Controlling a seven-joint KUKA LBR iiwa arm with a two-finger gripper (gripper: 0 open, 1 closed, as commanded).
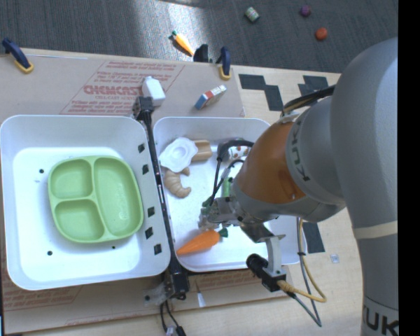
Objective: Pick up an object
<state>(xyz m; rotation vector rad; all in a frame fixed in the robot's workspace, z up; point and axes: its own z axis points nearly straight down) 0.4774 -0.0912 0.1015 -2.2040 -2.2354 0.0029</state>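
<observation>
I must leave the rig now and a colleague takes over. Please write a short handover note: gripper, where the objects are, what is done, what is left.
Gripper: low in the right bin, just above the carrot; nothing visibly held.
Right bin: carrot near the front edge, croissant and a white cup-like item toward the back.
Left bin: green divided plate.
Done: arm is over the right bin.
Left: grasp and lift an object; none is lifted yet.

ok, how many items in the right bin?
3 visible: carrot near the front, croissant by the left wall, white cup behind it. The arm may hide others.
</observation>
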